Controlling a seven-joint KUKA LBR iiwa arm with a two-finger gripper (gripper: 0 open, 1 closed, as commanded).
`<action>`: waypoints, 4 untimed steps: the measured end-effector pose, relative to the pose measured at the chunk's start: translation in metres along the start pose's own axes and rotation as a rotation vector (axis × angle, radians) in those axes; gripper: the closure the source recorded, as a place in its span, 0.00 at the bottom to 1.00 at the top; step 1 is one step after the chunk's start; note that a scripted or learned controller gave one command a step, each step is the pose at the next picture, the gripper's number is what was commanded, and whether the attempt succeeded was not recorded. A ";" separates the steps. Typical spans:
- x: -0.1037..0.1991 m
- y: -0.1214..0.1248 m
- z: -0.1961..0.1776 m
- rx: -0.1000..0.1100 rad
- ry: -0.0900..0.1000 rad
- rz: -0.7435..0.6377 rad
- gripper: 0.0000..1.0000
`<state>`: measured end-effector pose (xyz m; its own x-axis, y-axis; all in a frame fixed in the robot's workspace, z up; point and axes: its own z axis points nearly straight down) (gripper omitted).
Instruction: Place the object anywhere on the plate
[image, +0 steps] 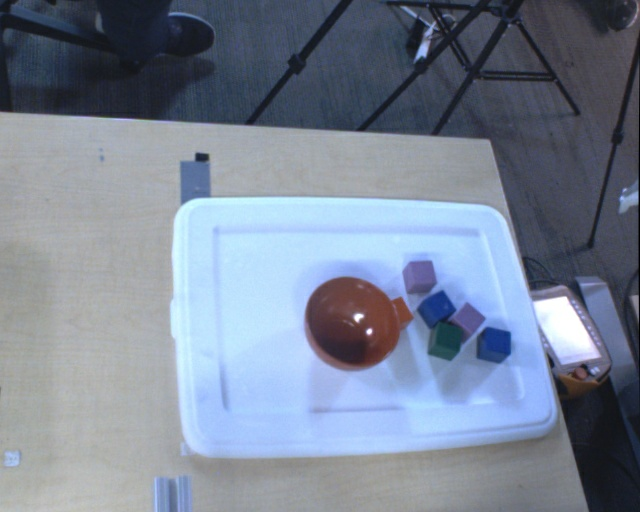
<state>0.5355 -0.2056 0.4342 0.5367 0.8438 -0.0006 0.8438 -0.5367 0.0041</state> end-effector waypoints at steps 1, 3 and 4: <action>-0.003 -0.028 0.000 0.001 -0.002 0.795 0.00; 0.020 0.031 0.001 0.003 -0.001 0.222 0.00; 0.009 -0.004 0.028 0.005 -0.002 0.617 0.00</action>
<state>0.5370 -0.1963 0.4066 0.9260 0.3774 -0.0018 0.3774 -0.9260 0.0001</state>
